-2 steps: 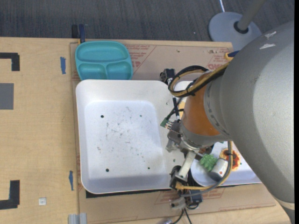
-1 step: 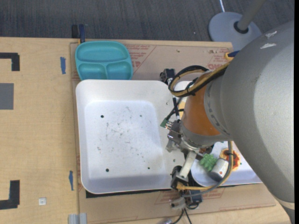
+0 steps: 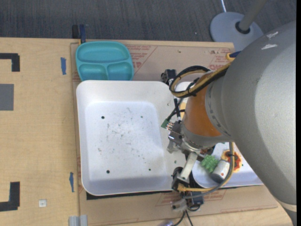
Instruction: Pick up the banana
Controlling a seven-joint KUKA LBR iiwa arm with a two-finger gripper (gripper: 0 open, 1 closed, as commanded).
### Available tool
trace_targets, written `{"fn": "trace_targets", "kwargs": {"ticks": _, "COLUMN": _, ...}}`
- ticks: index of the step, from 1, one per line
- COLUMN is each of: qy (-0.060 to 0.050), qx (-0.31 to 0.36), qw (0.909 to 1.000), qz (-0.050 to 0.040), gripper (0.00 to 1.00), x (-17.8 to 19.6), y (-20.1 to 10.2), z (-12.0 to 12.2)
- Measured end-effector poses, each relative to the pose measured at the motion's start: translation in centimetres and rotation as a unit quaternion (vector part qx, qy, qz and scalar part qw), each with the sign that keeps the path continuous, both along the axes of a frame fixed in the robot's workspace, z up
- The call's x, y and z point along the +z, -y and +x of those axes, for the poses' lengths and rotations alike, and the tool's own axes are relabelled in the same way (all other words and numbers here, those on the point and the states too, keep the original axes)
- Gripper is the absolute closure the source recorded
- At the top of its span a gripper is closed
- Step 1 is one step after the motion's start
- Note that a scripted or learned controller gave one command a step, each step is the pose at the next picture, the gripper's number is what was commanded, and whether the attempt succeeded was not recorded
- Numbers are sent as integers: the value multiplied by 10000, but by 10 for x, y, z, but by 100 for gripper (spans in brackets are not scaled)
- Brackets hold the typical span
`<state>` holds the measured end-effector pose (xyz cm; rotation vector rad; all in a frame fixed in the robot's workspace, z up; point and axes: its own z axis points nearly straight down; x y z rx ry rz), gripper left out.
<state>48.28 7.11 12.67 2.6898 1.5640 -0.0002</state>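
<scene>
My arm's grey body and orange band (image 3: 202, 112) cover most of the right bin (image 3: 244, 178). The gripper (image 3: 189, 150) hangs below the wrist, low over that bin's left side, close to the wall shared with the left bin. A green block (image 3: 209, 163) and a bit of an orange and white thing (image 3: 234, 161) lie just right of the gripper. I cannot make out a banana; the arm hides much of the right bin's floor.
The left white bin (image 3: 94, 140) has only scuff marks on its floor. A teal divided tray (image 3: 104, 61) lies behind it on the bench. A grey stand base (image 3: 233, 27) sits on the floor at the back right.
</scene>
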Motion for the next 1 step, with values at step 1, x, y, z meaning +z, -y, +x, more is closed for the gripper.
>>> {"fn": "trace_targets", "kwargs": {"ticks": 1, "qy": 7, "qx": 27, "qw": 10000, "qz": 2, "gripper": 100, "x": 0, "y": -1, "z": 0}}
